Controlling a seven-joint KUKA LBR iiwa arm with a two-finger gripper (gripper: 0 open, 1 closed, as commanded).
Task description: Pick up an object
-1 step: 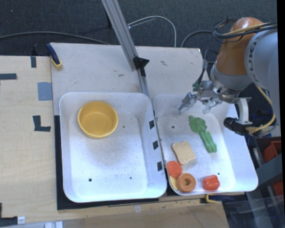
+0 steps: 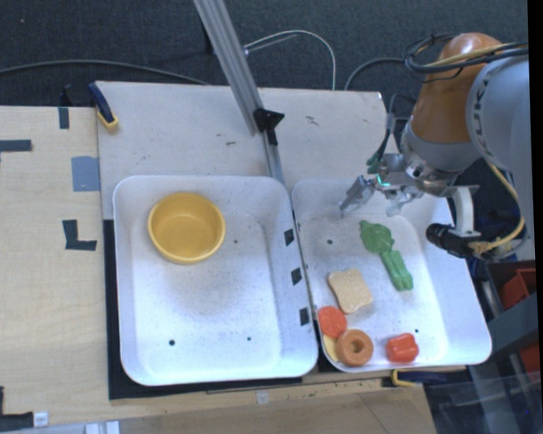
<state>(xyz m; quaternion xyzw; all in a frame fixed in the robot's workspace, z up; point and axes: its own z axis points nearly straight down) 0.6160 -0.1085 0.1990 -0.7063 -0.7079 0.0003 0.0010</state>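
Where gripper (image 2: 378, 196) hovers, green vegetable (image 2: 387, 254) lies diagonally

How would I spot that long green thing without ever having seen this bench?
Look in the right-hand shallow white bin, near its middle. The long green toy vegetable lies just right of the tan bread slice. It is the one green, stick-shaped piece there.

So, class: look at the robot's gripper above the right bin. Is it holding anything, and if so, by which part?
Nothing is held. The gripper hangs open above the right bin, with no object between its fingers; the green toy lies just below it in the bin, apart from it.
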